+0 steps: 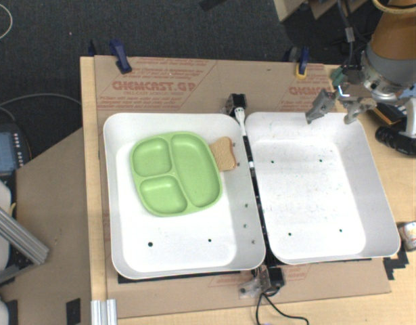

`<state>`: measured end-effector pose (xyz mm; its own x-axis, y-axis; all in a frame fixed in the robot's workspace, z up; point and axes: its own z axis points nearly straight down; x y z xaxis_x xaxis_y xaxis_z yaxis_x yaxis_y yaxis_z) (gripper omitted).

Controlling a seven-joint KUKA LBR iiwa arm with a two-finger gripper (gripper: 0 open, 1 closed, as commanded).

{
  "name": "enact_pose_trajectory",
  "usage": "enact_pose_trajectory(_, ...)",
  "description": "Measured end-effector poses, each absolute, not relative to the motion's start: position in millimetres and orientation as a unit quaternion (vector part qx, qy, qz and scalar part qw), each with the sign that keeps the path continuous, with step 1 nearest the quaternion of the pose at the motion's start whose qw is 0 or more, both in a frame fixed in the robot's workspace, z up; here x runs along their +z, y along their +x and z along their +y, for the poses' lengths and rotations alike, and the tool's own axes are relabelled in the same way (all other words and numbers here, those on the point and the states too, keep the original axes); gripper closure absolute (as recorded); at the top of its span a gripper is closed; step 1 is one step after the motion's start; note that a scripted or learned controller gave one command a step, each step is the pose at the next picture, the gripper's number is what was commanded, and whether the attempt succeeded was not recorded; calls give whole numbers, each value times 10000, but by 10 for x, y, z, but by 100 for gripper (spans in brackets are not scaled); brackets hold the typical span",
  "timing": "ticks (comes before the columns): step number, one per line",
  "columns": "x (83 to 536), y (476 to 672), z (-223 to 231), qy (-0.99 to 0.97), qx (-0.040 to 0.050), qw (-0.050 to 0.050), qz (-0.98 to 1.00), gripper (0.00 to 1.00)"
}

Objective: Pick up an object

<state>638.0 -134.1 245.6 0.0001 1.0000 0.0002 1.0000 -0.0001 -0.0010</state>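
Two white bins (pixel 309 181), one green tray (pixel 175 173), one cracker (pixel 224 154)

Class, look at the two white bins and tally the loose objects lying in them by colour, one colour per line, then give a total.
Green: 1, the divided plate in the left bin.
Tan: 1, the small flat block touching the plate's right edge.
Total: 2, both in the left bin.

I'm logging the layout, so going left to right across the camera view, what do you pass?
Green plate → brown sponge → right bin → gripper, fingers spread apart.
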Motion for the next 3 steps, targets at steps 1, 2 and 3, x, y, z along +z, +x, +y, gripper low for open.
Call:
enact_pose_trajectory(1,3788,6045,-964,-7054,-55,-64,-7087,0)
enact_pose_trajectory(2,5281,5449,-487,-7047,-79,-76,-7095,0)
enact_pose_trajectory(3,5373,4760,-909,-7090,-4,-4,-7052,0)
